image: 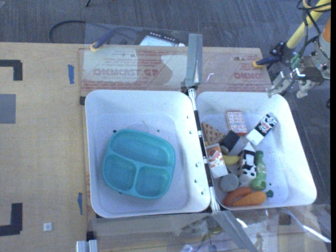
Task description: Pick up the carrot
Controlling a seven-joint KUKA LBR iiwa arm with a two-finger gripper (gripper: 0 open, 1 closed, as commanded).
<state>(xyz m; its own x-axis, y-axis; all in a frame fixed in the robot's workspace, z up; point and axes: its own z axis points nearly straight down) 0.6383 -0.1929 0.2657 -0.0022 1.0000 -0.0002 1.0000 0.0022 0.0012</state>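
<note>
Two shallow white bins side by side on the bench: left bin (100,109) at centre frame, right bin (294,156) toward the right edge. One teal divided plate (138,163), three compartments, flat in the left bin. One cluttered pile of toy food and small packets in the right bin, among them one carrot (251,198), one red sausage-like piece (235,194) touching it, one grey disc (229,182), one black-and-white cow figure (248,163), one small carton (268,124). Carrot lying orange and flat at the bin's lower edge, green tip pointing right. Gripper (290,84) at upper right of frame, above the bin's far corner, fingers spread apart and holding nothing, well apart from the carrot, which sits far below and slightly left of it.
</note>
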